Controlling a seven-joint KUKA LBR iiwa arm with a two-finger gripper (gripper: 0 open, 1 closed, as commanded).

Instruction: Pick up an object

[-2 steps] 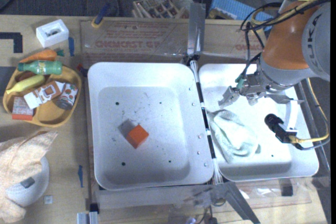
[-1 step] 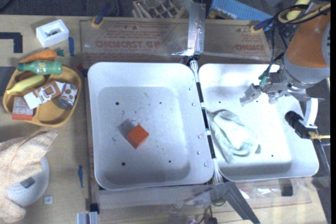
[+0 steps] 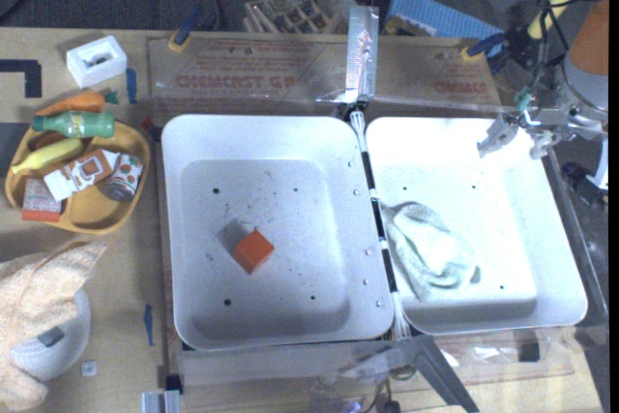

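An orange block (image 3: 253,250) lies in the left bin (image 3: 193,150), a little left of its middle. A crumpled white cloth with green trim (image 3: 427,247) rests in the right bin (image 3: 542,305), against the left wall. My gripper (image 3: 515,140) hangs over the far right corner of the right bin, well away from both objects. It is open, with its fingers (image 3: 490,139) spread and nothing between them.
A wooden bowl (image 3: 77,213) of toy food stands left of the bins, with a beige cloth (image 3: 44,290) in front of it. A clear plastic panel (image 3: 261,73) runs behind the bins. Cables and boxes crowd the floor beyond the bench.
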